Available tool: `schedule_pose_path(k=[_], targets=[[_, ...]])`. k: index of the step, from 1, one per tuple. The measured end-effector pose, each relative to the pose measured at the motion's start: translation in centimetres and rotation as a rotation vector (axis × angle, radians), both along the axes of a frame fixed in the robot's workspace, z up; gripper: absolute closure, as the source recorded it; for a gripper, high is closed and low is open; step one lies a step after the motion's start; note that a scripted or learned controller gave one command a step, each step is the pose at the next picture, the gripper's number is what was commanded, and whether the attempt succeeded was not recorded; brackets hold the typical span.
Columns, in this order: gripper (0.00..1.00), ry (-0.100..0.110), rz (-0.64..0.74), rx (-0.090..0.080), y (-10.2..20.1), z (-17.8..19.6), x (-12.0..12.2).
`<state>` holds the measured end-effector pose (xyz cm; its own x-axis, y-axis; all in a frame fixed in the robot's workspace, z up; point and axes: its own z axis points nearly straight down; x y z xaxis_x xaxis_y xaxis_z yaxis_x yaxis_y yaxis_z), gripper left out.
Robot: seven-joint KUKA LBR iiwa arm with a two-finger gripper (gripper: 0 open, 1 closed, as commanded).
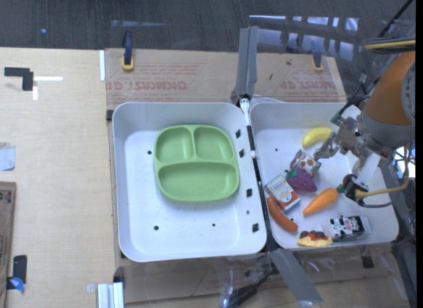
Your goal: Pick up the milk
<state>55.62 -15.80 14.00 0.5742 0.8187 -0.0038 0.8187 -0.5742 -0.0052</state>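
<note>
Lying flat near front-right corner of right bin (390, 224): milk carton (346, 227) (cow-patterned), pizza slice (313, 238) just left, carrot (320, 201) behind it. Gripper (326, 148) apart, above small patterned carton (305, 163); claw state unclear

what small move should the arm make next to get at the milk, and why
Probably shift the gripper toward the bin's near corner. It hovers by the banana and a small carton, while the milk, the cow-patterned carton, lies beyond the carrot.
</note>
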Motion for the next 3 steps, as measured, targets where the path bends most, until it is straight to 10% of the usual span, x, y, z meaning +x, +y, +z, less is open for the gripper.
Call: schedule_pose_path(k=[1,2,3], targets=[[0.0,0.0,-0.28,-0.003,2.0,1.6,3.2],[0.0,0.002,-0.347,-0.002,-0.9,1.2,-2.4],[0.0,-0.001,-0.326,-0.002,0.9,-5.1,2.7]])
